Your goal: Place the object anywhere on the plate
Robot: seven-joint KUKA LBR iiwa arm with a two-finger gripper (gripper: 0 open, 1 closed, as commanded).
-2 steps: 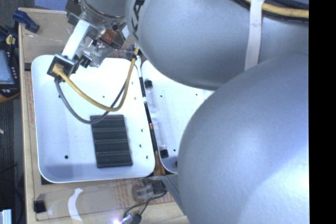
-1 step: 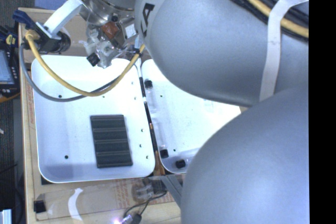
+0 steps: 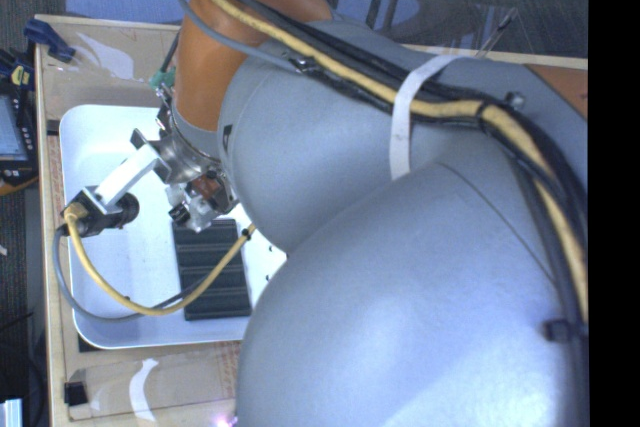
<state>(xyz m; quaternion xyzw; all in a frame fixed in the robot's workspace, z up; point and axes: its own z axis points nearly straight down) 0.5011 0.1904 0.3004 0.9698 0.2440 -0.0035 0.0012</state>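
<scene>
Arm (image 3: 400, 215): low over the left bin (image 3: 85, 140).
Jaws: state cannot be told.
Object: position cannot be told; a dark ribbed slab (image 3: 212, 270) lies in the bin.
Risk: yellow cable (image 3: 120, 300) may snag.

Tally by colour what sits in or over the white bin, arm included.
Dark ribbed rectangular block: 1
Yellow cable: 1
Grey arm with orange band: 1
Total: 3, in or over the white bin.
</scene>
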